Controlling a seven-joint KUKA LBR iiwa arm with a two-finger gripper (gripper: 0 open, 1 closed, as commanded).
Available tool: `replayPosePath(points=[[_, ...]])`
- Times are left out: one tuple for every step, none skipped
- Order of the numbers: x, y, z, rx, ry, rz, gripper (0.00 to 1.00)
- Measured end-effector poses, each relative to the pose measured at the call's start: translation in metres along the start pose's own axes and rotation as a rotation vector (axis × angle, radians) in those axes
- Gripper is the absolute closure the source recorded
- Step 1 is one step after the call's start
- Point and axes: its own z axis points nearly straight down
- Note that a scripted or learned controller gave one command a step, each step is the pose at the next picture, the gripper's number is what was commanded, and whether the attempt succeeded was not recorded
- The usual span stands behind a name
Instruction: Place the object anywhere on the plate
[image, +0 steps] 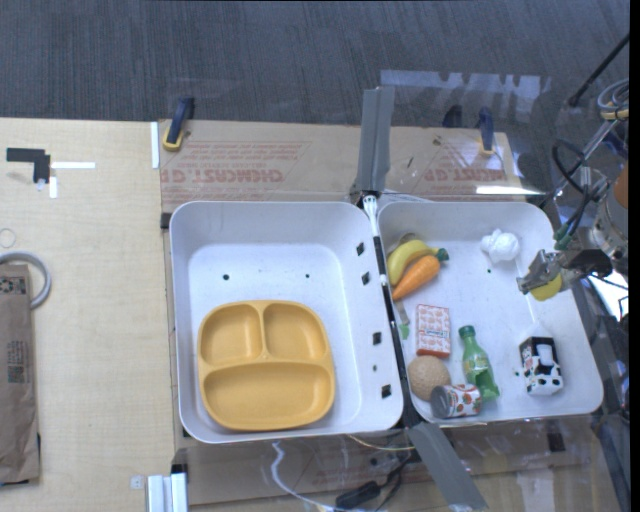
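The claw (541, 278) grips a small yellow object (548, 288) above the right bin (570, 400). Carry it level, clear of the divider, onto the yellow plate (266, 362).

A banana (404, 256), carrot (417, 276), small carton (433, 330), green bottle (477, 361) and can (457, 401) share the right bin (500, 215).

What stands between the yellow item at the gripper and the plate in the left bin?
The two bins' adjoining walls lie between the gripper, with its yellow item, and the yellow plate. The banana and carrot sit beside that divider.
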Motion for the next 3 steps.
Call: replayPosePath(points=[[0.081,-0.047,0.048,0.004,0.001,-0.048,1.00],[0.163,-0.052,0.036,0.003,0.001,-0.171,1.00],[0.205,-0.051,0.036,0.002,0.000,-0.167,1.00]])
